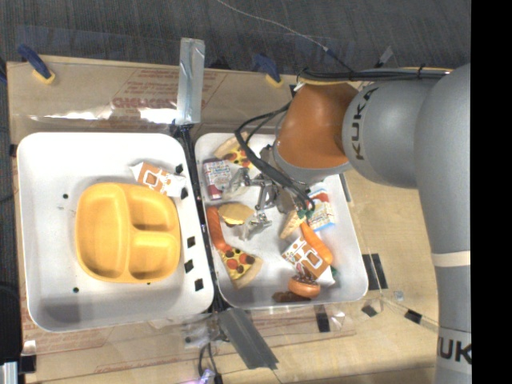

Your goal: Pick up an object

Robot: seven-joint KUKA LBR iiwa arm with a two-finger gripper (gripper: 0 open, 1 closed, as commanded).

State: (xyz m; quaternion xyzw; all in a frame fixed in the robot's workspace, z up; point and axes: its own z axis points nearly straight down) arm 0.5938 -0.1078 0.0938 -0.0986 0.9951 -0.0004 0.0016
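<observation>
Camera view shows the gripper point(260, 214) lowered into the right bin point(352, 254), its metal fingers point(262, 202) slightly parted, tips beside a round bun-like toy point(235, 213); nothing is visibly between them. A pizza slice toy point(240, 264) lies just below, its point aimed toward the lower right, beside a hot dog point(216, 229) lying lengthwise along the bin's left wall. A yellow tray point(126, 232) sits in the left bin point(40, 214).

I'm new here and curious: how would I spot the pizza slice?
Look in the right bin, the crowded one under the arm. Near its lower left lies the pizza slice, just below the round bun. It alone is a wedge with dark dots.
</observation>
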